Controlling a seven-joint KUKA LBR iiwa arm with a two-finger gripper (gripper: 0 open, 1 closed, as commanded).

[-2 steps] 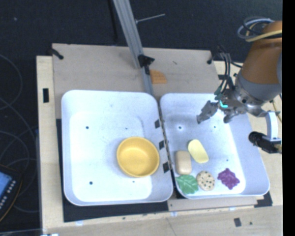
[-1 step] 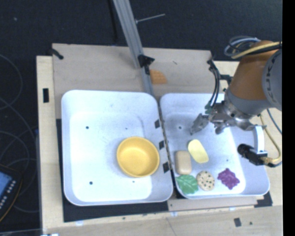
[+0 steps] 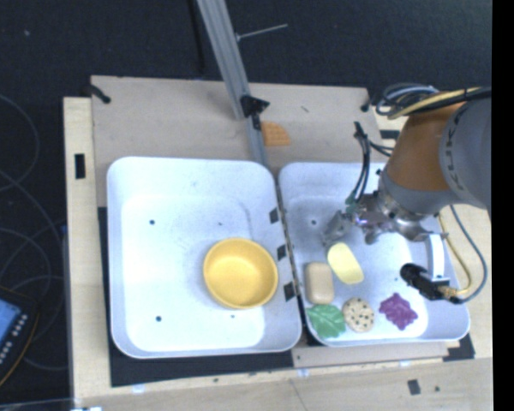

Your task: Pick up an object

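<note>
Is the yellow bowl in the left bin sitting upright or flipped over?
Upright. The yellow bowl shows its open hollow and round rim facing up, resting on the floor of the left bin.

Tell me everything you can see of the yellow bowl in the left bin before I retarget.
The yellow bowl is round, plain yellow, matte like plastic, with a slightly paler rim. It sits upright, mouth up, with nothing inside. It rests on the floor of the left bin, in the part toward the bottom right of the view, near the divider between the bins. No other object touches it. The gripper is over the right bin, away from it.
</note>
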